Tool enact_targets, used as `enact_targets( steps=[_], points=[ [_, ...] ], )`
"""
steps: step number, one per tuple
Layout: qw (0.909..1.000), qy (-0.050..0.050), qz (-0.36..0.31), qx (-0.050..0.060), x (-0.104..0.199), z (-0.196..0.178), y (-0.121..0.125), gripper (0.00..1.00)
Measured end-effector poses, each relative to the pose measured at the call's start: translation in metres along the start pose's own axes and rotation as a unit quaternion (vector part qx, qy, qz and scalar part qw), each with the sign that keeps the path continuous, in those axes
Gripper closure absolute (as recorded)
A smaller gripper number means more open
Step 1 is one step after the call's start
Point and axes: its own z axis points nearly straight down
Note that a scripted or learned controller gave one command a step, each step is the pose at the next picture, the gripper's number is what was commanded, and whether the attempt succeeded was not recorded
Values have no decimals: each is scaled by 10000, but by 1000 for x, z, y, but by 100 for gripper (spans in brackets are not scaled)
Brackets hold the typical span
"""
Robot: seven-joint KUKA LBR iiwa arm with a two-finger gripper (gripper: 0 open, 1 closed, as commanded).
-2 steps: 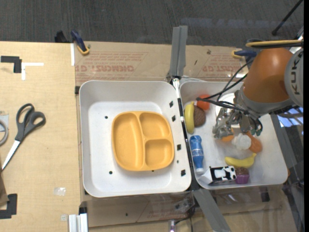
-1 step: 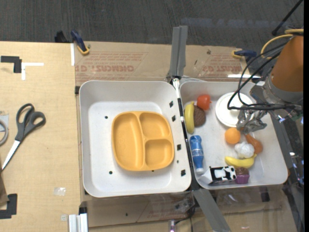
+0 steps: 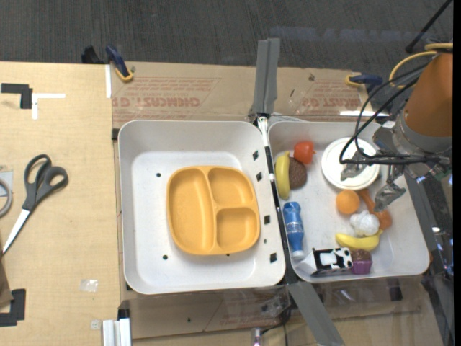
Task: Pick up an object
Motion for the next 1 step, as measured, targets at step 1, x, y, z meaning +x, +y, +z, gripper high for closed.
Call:
enact_targets(
  steps=[1],
  points=[
    [9997, 17, 232, -17, 79, 54, 26, 0]
  ],
)
